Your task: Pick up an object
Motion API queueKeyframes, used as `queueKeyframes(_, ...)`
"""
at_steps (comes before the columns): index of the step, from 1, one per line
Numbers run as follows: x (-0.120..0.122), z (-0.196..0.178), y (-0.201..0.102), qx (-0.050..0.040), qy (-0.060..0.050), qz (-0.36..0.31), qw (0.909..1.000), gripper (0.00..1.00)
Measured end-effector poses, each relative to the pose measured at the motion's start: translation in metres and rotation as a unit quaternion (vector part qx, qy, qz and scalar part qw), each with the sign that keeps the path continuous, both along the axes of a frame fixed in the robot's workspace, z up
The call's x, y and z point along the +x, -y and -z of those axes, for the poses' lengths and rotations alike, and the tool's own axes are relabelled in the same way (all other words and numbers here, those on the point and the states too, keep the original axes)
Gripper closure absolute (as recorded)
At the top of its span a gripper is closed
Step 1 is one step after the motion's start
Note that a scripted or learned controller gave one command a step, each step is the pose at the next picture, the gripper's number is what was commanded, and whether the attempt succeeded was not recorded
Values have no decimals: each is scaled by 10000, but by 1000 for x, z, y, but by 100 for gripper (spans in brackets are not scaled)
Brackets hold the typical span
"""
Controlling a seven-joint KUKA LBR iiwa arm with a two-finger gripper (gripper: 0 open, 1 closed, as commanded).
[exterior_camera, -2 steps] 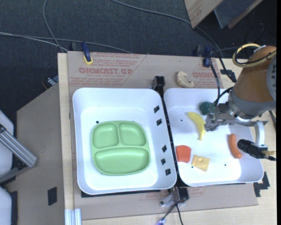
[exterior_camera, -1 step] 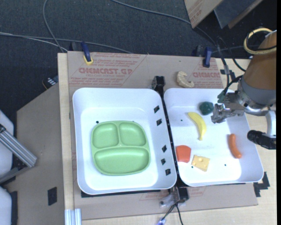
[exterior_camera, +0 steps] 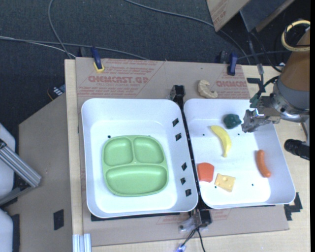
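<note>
Toy foods lie loose in the right bin, spread apart for easy grasping: cheese wedge and red piece nearest, then sausage, banana and green piece farthest. Beside that green piece hovers the end effector, probably lining up; I cannot tell its finger state.

Worktop on a dark carpeted floor

A pale wooden worktop sits on dark grey carpet crossed by thin cables. Two blue clamps grip its far edge, with cardboard beyond and an aluminium rail at left.
</note>
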State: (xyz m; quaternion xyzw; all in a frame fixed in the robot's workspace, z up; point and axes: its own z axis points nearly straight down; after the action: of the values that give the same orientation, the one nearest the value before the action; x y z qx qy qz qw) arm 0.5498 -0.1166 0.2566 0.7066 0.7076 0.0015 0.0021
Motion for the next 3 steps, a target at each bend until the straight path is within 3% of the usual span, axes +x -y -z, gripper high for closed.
queueKeyframes(3,8,16,-154,18,-22,-28,10000,100)
